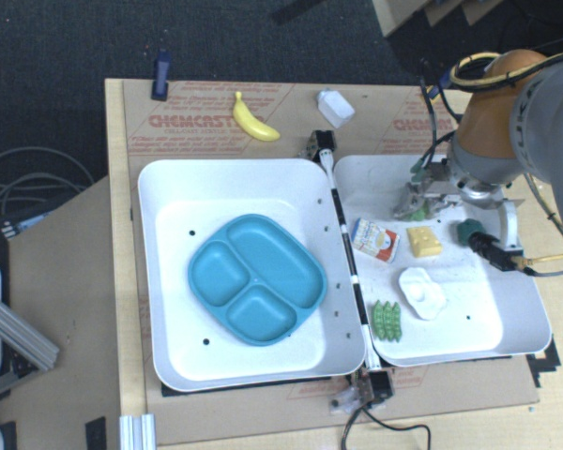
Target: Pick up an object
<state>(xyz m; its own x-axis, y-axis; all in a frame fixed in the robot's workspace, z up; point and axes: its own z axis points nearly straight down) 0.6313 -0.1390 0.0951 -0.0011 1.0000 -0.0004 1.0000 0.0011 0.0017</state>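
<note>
Green pea pods (386, 320) sit at the near edge of your right bin (507, 331), with a white lump (420, 292), a yellow block (424, 242) and a small carton (375, 240) beyond them. Your claw (424, 198) hangs low at that bin's far side; whether it grips is impossible to tell. Nothing looks lifted, so the pick remains undone.

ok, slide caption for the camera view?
KUKA arm's gripper low in right bin near yellow block; blue tray in left bin.
</note>
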